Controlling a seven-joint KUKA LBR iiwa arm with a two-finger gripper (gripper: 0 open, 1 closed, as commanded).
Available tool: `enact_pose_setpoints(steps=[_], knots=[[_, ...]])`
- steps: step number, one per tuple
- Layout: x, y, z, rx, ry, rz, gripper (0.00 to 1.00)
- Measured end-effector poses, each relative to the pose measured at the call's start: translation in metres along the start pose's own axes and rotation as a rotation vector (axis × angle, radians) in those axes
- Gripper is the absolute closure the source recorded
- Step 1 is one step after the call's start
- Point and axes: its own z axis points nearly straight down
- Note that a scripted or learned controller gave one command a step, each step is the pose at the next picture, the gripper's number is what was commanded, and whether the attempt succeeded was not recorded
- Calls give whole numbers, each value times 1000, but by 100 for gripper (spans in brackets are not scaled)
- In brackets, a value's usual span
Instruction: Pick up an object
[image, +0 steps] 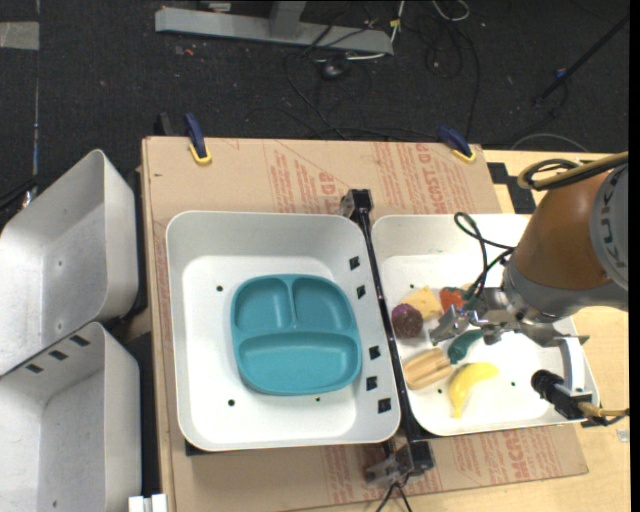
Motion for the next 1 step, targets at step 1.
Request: enact_pose_setpoints(steps=[1], knots=[[1,0,52,-2,0,0,0]])
